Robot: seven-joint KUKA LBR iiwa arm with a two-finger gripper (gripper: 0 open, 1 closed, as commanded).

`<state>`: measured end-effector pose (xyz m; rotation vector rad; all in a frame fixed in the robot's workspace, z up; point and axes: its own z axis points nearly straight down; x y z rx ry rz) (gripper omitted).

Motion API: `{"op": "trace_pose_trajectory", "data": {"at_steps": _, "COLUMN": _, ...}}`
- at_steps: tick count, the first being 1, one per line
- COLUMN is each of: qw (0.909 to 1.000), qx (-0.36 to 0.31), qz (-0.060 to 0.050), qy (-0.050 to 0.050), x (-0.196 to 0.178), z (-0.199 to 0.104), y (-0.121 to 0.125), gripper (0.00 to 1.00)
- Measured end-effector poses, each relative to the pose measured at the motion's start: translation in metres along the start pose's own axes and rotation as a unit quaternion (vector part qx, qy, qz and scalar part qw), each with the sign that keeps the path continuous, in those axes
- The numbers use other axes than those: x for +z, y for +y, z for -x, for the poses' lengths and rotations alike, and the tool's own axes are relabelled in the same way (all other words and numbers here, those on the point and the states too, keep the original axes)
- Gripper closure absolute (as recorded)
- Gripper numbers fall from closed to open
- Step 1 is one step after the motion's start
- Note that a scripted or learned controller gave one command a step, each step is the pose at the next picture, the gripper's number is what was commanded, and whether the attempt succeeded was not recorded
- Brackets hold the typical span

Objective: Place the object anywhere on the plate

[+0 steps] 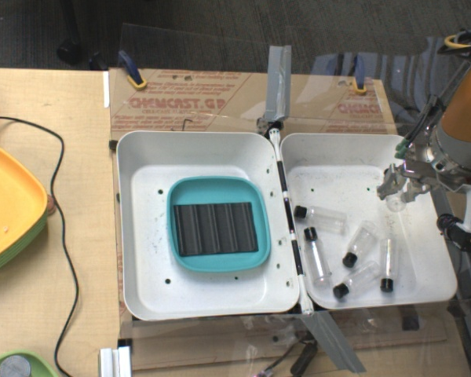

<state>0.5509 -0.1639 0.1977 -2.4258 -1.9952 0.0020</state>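
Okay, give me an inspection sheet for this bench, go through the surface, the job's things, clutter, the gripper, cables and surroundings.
Surface: two white bins side by side, left bin and right bin, on a cardboard sheet.
Job's things: teal plate with a dark ribbed insert in the left bin; clear vials with black caps scattered in the right bin.
Clutter: yellow dishes on the wooden table.
Gripper: gripper over the right bin's far right part, nothing seen held.
Cables: black cable across the table.
Surroundings: dark carpet.

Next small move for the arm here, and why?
Probably lower the tool toward a clear plastic vial with a black cap in the right white bin. It hangs above them, the teal square plate sits in the left bin.
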Motion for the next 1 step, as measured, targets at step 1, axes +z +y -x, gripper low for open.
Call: {"op": "trace_pose_trajectory", "data": {"at_steps": 1, "qw": 1.0, "qx": 0.0, "qz": 0.0, "qy": 0.0, "x": -0.0001, "z": 0.0001, "y": 0.0, "gripper": 0.0}}
